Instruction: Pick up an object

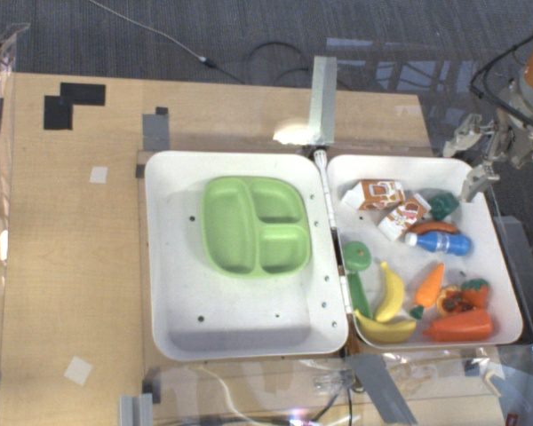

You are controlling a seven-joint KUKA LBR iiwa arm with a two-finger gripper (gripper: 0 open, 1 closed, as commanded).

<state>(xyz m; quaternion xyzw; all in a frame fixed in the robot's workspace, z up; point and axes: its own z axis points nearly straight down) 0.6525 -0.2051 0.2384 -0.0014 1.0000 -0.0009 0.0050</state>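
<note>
Beside the right bin, at its upper right corner, my gripper hangs; I cannot tell its state. Near that corner lies the blue bottle, likely light, rigid, slippery: grasp mid-body.

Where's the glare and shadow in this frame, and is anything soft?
Camera view: bright hotspot on the bench just above the bins; soft shadow along the lower wall of the left bin; green tray evenly lit and sharp; the hand at the right bin's upper right edge is small and slightly blurred.
</note>
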